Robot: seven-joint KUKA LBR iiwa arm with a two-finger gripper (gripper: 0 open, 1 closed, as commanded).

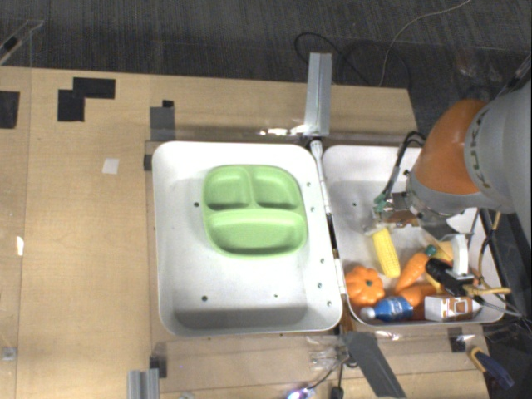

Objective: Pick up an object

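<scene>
Counting the things on the desk

Two white bins [179, 223]. One green plate [253, 209], one yellow corn [385, 252], one orange pumpkin [364, 283], one carrot [413, 269], one blue bottle [391, 309].

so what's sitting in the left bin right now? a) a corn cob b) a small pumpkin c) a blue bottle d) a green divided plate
d: the green divided plate lies alone in the left bin, while the corn cob, pumpkin and blue bottle all lie in the right bin.
</scene>
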